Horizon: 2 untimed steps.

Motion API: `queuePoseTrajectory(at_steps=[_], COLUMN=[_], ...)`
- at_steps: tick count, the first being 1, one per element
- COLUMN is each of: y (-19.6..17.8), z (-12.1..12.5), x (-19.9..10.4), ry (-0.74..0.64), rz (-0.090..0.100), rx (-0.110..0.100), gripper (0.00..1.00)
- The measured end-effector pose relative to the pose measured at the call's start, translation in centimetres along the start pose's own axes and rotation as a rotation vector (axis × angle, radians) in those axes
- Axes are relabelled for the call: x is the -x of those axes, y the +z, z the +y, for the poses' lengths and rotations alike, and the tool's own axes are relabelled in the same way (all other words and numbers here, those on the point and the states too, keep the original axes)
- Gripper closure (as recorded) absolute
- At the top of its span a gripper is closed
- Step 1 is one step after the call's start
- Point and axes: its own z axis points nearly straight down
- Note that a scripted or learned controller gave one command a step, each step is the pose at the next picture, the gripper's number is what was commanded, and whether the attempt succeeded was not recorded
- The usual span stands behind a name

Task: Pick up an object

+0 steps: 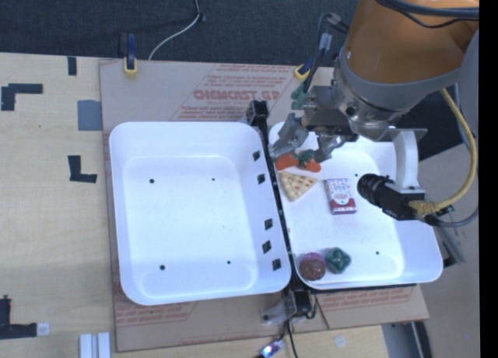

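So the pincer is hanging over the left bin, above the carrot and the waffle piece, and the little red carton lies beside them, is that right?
Not quite: the camera view shows the pincer over the right bin, not the left one. The rest holds: it hangs above the carrot and the waffle piece, and the little red carton lies beside them.

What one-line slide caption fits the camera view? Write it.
KUKA arm's tool open above the carrot and waffle piece in the right bin, nothing grasped yet.
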Motion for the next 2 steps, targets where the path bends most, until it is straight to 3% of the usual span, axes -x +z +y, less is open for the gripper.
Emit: queuePoseTrajectory(at_steps=[1, 2], y=[-8.5, -11.8], z=[2.9, -0.7], x=[2.0, 4.8], ry=[-0.002, -0.002], rz=[-0.001, -0.001], rx=[0.004, -0.004], gripper=[1.0, 1.0])
